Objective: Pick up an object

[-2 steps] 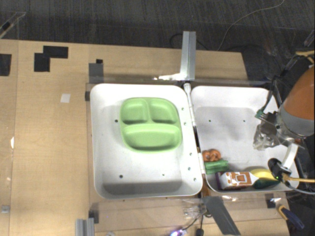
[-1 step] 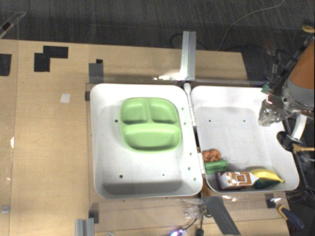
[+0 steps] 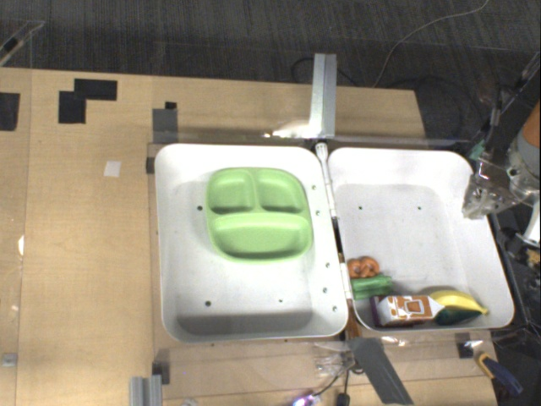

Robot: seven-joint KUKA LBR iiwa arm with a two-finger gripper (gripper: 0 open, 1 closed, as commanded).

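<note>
Wooden bench [image 3: 76, 252] | dark carpet [image 3: 211, 15] behind | gripper [image 3: 482, 200] state unclear

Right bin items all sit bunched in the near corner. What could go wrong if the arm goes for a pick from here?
1. The banana, carton, green item and small orange-brown piece crowd together, so a grasp may nudge neighbours or catch two.
2. They lie against the right bin walls, which could block the descent.
3. The gripper hangs at the far right rim, well away.

Tray [image 3: 257, 211] in left bin [image 3: 182, 252]; banana [image 3: 461, 301], carton [image 3: 407, 309] in right bin [image 3: 406, 193].
</note>
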